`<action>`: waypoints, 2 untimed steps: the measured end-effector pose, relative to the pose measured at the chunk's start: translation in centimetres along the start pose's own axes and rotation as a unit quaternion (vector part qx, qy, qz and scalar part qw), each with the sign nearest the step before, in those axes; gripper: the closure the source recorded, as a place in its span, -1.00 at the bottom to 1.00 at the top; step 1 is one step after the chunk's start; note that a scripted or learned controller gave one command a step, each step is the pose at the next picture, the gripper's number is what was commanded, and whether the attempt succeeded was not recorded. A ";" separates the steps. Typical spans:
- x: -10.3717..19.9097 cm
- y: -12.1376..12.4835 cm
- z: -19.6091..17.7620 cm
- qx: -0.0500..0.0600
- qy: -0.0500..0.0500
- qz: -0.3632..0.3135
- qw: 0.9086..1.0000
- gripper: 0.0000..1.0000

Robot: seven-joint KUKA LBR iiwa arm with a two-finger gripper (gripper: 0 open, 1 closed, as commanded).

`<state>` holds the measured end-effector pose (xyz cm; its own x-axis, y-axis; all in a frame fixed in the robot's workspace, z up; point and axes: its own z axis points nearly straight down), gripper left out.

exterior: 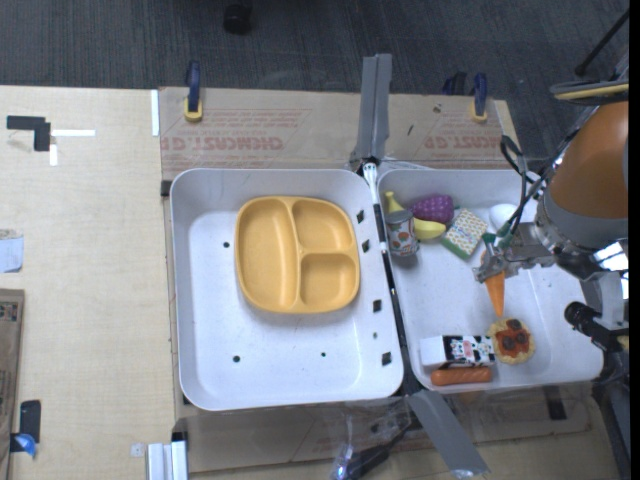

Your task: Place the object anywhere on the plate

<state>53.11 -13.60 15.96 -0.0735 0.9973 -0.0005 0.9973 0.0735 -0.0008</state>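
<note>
Two shallow white bins side by side on a bench. Left bin (200,368) holds a yellow divided plate (297,253) with three compartments, sitting toward the far side of the bin; the plate has nothing on it. Right bin (440,298) holds the clutter. Along its far edge, from left to right: a small can (402,236) just beside the divider with a small yellow bottle top (392,204) behind it, a yellow banana-like piece (430,230), a purple grape bunch (433,208) touching it on the far side, a pale patterned packet (465,234) lying tilted, and a white rounded object (502,214) partly behind the arm's cabling. At the near edge: a black-and-white carton (458,349) lying flat, a red-orange sausage (462,375) just nearer than it, touching or nearly so, and a small pizza-like disc (512,340) to the right of the carton. Arm (590,178) comes in from the right, orange band high on the right side of the view. Gripper (494,273) sits low over the middle of the right bin. An orange carrot (496,293) points down toward the near side directly beneath the fingertips, its thick end up at the fingers; the fingers look drawn in close around that top end, appearing to have hold of it, though the contact itself is small and dark in the view. Carrot is over the right bin, well apart from the plate, with the divider between them.
</note>
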 end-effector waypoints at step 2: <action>4.5 -0.9 -3.1 0.001 0.000 -0.002 1.000 1.00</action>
<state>51.84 -9.19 19.08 -0.0781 0.9969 -0.0009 0.9969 0.0781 -0.0030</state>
